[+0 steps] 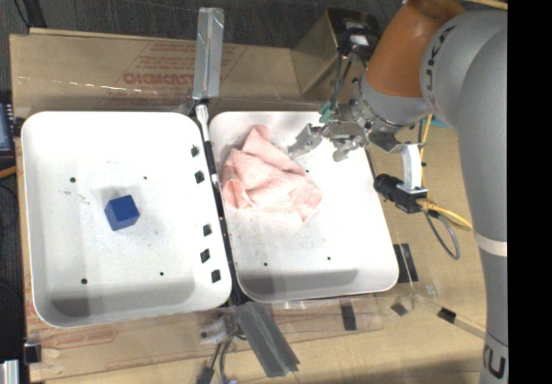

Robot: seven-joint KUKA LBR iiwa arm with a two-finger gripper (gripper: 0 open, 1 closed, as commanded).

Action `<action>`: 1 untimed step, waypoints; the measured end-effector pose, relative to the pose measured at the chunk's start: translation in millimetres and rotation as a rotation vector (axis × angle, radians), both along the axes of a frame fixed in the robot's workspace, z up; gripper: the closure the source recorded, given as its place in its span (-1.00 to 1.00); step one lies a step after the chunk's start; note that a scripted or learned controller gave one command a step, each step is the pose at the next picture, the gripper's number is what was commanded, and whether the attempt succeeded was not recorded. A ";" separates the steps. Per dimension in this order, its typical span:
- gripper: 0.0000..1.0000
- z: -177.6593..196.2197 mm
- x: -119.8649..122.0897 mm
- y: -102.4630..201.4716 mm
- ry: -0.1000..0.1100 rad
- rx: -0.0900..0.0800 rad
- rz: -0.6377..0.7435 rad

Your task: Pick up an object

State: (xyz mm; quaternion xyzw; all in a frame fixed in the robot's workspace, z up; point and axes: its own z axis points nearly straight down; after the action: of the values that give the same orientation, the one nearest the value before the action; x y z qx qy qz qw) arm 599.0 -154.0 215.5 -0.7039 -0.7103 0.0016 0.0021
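Here we see the gripper (322,143) over the upper part of the right bin (362,266), a little right of the frame's centre, its two fingers spread apart with nothing between them. One fingertip points left toward the pink cloth (267,179), the other sits just to its right above bare white floor. The cloth lies crumpled in the upper left part of that bin, immediately left of and below the gripper; its upper right edge is very near the left fingertip, though we cannot tell whether they touch. Nothing stands between the tool and the cloth.

Moving outward, the grey arm (470,115) with its orange band (410,46) comes in from the upper right of the frame, and cables trail beside the right bin's right rim. Across the divider, well apart from the gripper, a small blue cube (122,211) rests on the floor of the left bin (52,305), left of the frame's centre.
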 end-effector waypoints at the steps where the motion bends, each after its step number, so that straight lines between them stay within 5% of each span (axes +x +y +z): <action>1: -1.00 -121.1 11.5 -28.4 -0.008 -0.001 0.082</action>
State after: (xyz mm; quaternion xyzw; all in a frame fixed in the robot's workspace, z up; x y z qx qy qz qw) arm 610.5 -182.4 94.5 -0.6741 -0.7387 -0.0009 -0.0012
